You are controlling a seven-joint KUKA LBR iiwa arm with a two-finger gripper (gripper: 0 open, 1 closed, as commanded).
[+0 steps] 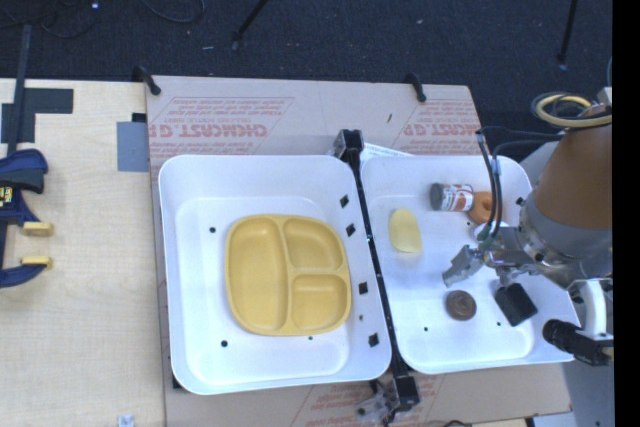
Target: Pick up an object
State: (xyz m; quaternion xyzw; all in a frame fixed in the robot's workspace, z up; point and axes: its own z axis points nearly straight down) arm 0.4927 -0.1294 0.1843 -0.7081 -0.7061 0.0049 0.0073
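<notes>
We see the gripper [468, 267] low in the right bin [420, 340], just above a brown disc [460, 305]; its grip we cannot tell.

The pale wooden surface [80, 315] carries a brown cardboard sheet [250, 115]; two white bins [190, 185] sit side by side on it.

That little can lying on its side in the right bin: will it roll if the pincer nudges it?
Likely yes. The can lies on its side on the smooth bin floor, so a sideways nudge may roll it. It touches an orange object, which might stop it that way. It looks small, so probably light.
</notes>
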